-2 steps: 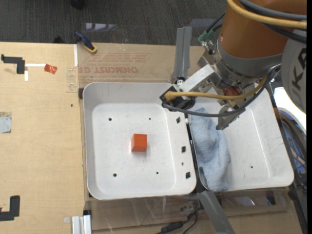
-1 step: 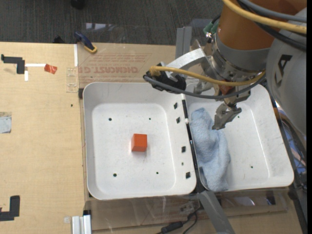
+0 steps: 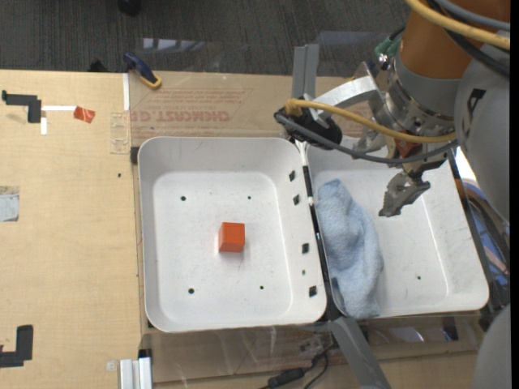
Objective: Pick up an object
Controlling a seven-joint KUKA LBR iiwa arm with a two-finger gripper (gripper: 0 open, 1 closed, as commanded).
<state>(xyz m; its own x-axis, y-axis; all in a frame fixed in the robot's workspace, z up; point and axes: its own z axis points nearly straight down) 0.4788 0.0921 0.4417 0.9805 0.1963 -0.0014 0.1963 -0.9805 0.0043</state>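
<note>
The camera view is taken from above the bench at a slant, with two shallow white bins seen side by side. In the left bin (image 3: 162,217) a small orange block (image 3: 232,237) is found near the middle of the floor, well apart from every wall. In the right bin (image 3: 438,266) a light blue cloth (image 3: 349,245) is bunched along the left wall, its left edge pressed against the divide between the bins and its lower end reaching the near wall; whatever may lie under its folds is hidden.

The arm (image 3: 442,47) is seen entering from the right, and much of it is cut off by the top and right edges of the picture. The far right corner of the right bin is covered by the wrist, a yellow hose (image 3: 357,113) and dark cabling. The gripper (image 3: 399,197) is held above the right bin, just to the right of the cloth and apart from it. Its tips are dark, foreshortened and seen as a single mass, so their spread cannot be told. Nothing can be made out between them.

On the wooden bench surface (image 3: 57,217) to the left, a small red item (image 3: 83,114) and a blue-handled clamp (image 3: 142,69) are seen, both too small to be read in detail.
</note>
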